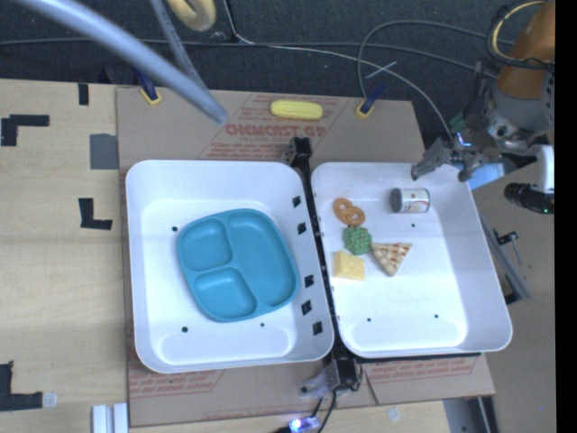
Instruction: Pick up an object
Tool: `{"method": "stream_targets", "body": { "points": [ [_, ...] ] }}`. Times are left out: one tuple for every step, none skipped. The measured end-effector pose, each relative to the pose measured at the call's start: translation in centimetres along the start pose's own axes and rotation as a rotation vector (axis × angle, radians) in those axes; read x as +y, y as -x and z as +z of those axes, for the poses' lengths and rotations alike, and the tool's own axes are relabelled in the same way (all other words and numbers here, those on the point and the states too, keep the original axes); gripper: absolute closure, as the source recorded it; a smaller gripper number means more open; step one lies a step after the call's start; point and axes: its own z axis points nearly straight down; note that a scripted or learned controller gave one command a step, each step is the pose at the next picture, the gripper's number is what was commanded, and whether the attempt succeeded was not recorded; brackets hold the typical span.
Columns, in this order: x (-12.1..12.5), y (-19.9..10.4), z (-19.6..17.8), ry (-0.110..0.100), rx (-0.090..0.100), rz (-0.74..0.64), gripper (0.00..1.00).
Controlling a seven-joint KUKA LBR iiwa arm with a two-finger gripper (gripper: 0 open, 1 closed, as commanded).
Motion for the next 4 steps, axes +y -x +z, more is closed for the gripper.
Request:
{"method": "stream_targets", "body": {
  "points": [
    [0.3, -0.1, -1.0, 0.015, -0.004, -0.004, 0.00],
    [0.0, -0.9, 3.8, 0.011, -0.003, -0.004, 0.00],
    [-0.1, -1.4, 8.2, 0.011, -0.004, -0.005, 0.00],
    [0.1, -1.3, 11.7, 0.019, -0.009, -0.005, 0.00]
  ]
}}
